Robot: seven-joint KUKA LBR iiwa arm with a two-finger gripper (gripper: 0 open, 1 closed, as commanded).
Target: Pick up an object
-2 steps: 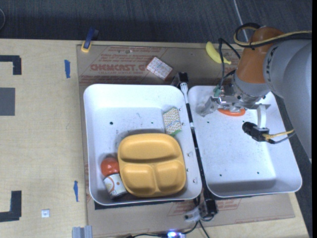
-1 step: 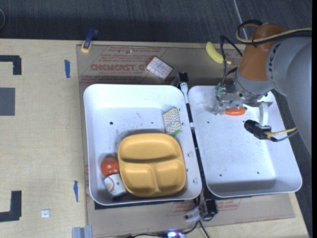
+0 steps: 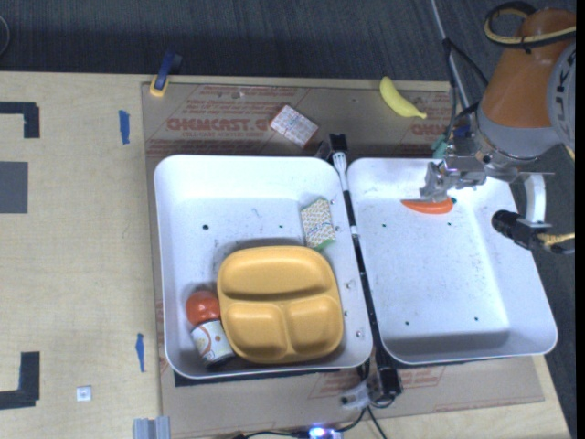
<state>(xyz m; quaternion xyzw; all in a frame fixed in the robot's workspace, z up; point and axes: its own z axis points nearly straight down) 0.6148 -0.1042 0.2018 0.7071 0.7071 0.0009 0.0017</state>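
Observation:
My gripper (image 3: 437, 190) hangs over the far end of the right bin (image 3: 457, 273), right above a flat orange piece (image 3: 428, 206) that lies on the bin floor. Its tips meet the top edge of that piece. The left bin (image 3: 183, 199) holds a yellow divided tray (image 3: 279, 302), a small orange and white bottle (image 3: 207, 326) at the tray's left, and a patterned packet (image 3: 317, 221) near the bin's right wall.
A yellow banana (image 3: 400, 99) and a small patterned card (image 3: 292, 124) lie on the cardboard behind the bins. A black bar (image 3: 352, 236) runs between the two bins. A blue clip (image 3: 164, 71) sits at the cardboard's far left corner.

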